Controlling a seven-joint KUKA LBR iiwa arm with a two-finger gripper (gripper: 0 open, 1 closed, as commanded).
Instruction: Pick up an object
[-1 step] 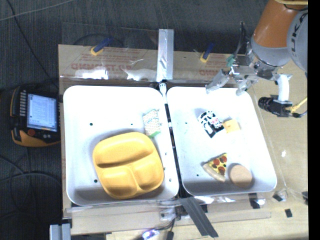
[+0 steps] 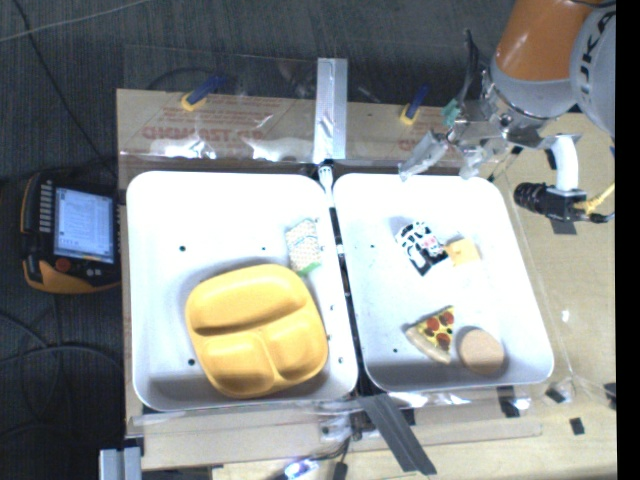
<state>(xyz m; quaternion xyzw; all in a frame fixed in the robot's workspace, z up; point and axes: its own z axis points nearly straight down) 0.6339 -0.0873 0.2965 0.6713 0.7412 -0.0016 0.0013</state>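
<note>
Grey arm with orange band [image 2: 545,28] enters from the right; its two-finger gripper [image 2: 470,148] sits over the far rim of the right shallow white bin [image 2: 520,268], high, nothing between the fingers. Whether they are spread or closed cannot be told, since the view is cluttered with brackets.

Right bin contents: a black-and-white cow-patterned small toy [image 2: 420,245] touching a small yellow block [image 2: 463,252] on its right, mid-bin. Near the front wall, a toy pizza slice with red toppings [image 2: 432,334] lies just beside a round tan cookie-like disc [image 2: 480,349].

Left shallow white bin [image 2: 170,228] holds a yellow plastic divided tray [image 2: 258,328], large, and a small green-and-white packet [image 2: 303,245] against the divider on the right side.

Key relation: the closest candidates, cow toy and yellow block, lie toward the near side of the gripper and slightly left, well apart from it and lower. Cow toy's long axis runs roughly far-left to near-right. Pizza and disc are further near still. Left-bin items are well apart to the left, so a worse bet.

Judgement: approach phase, nothing picked yet. The two touching items could foul a clean pinch.
</note>
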